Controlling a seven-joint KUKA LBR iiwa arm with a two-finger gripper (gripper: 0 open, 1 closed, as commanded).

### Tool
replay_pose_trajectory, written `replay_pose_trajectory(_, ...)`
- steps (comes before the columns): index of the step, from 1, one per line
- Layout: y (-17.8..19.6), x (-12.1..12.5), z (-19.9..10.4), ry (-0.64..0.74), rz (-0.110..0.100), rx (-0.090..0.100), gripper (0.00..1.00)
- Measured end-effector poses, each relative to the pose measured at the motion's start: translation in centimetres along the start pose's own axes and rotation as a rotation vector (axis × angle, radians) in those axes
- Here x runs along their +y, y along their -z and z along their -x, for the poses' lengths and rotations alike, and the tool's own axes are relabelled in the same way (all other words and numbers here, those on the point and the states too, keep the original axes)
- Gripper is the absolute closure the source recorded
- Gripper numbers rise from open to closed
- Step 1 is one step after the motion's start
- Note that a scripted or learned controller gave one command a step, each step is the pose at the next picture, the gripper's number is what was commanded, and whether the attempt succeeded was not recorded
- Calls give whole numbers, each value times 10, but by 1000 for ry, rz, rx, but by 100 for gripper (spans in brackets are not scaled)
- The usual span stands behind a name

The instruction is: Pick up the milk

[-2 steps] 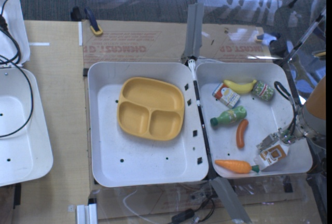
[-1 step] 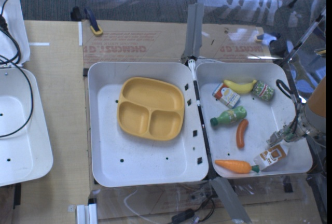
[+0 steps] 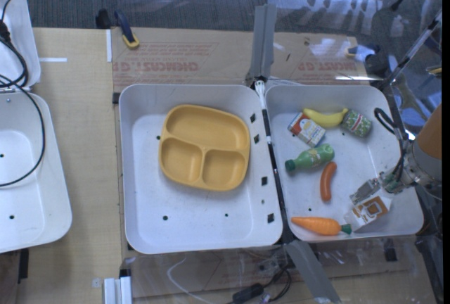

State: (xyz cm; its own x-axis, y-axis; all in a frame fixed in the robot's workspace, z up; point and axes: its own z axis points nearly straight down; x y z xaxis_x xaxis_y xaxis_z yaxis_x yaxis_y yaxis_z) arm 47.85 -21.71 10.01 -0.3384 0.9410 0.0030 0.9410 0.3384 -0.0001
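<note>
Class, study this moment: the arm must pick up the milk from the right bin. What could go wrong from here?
1. The gripper hangs at the right bin's lower right over a carton, while another carton lies near the banana; it might take the wrong one.
2. The lower carton lies close to the bin's wall and the carrot, so the fingers may have little room there.

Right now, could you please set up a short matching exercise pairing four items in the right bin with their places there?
Items:
1. banana
2. carrot
3. green bottle
4. can

Places:
A. along the near edge
B. middle of the bin
C. far side, right of the banana
D. far side, above the small carton

Pairs: 1-D, 2-A, 3-B, 4-C
</note>
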Motion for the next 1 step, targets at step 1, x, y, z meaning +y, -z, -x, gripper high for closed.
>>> replay_pose_trajectory(1,-8,-1,2,115,0,0,0)
